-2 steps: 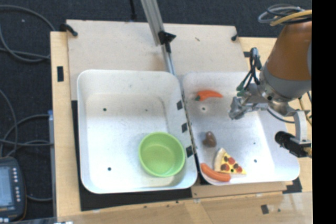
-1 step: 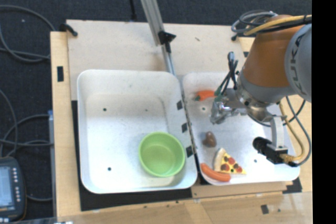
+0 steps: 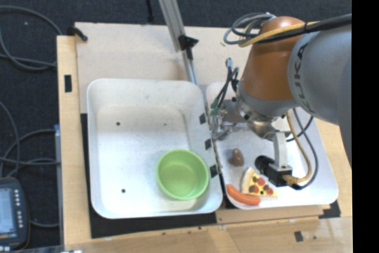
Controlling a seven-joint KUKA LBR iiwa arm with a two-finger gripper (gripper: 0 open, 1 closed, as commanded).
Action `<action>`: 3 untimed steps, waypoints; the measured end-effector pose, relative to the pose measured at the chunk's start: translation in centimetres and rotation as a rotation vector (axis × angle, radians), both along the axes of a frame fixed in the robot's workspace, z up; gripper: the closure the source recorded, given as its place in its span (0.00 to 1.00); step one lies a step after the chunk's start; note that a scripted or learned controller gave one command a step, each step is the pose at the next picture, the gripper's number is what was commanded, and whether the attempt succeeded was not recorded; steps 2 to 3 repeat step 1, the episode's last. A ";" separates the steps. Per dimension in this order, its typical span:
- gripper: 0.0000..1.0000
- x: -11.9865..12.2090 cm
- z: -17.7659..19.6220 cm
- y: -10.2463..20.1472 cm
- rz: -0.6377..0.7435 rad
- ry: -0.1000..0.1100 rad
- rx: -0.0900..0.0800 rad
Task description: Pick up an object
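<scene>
While the arm (image 3: 278, 77) hangs over the right bin (image 3: 323, 172), gripper (image 3: 220, 125) state: cannot tell. Candidates below: brown lump (image 3: 237, 157), pizza slice (image 3: 257, 183), orange carrot (image 3: 243, 195). Best descend squarely over the isolated lump, clear of the bin wall.

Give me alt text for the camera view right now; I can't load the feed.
The grey KUKA arm with its orange band reaches from the right over the right shallow white bin, which holds a small brown lump, a toy pizza slice and an orange carrot-like piece. A round green plastic bowl sits in the left white bin.
</scene>
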State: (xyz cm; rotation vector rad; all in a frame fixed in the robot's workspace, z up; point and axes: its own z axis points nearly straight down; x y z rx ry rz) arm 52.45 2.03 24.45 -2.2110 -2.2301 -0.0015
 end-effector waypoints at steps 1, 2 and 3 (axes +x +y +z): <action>1.00 -0.1 0.8 5.2 0.001 -0.001 0.001; 1.00 -0.1 0.8 5.2 0.001 -0.001 0.001; 1.00 -0.1 0.8 5.2 0.001 -0.001 0.001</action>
